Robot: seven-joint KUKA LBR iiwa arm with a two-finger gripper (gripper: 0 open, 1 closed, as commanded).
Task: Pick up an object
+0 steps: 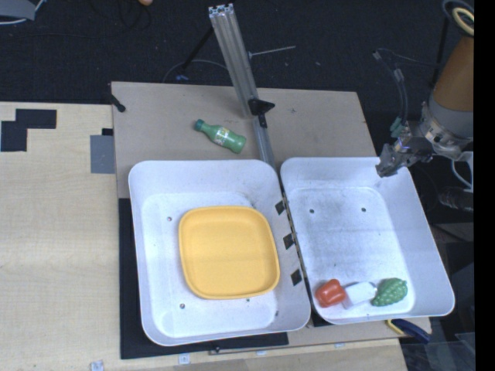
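We see the gripper [389, 166] at the right bin's [418, 230] two o'clock corner; whether its fingers are open, we cannot tell.

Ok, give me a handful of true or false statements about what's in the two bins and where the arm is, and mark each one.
1. A yellow plate lies in the left bin. True.
2. The green bottle lies inside the right bin. False: it lies on the bench behind the left bin, outside both.
3. A red object, a white object and a green object sit in a row near the right bin's front edge. True.
4. The gripper hangs directly over the yellow plate. False: it is at the right bin's far right corner.
5. The red object is between the jaws. False: it rests in the bin, well away from the gripper.
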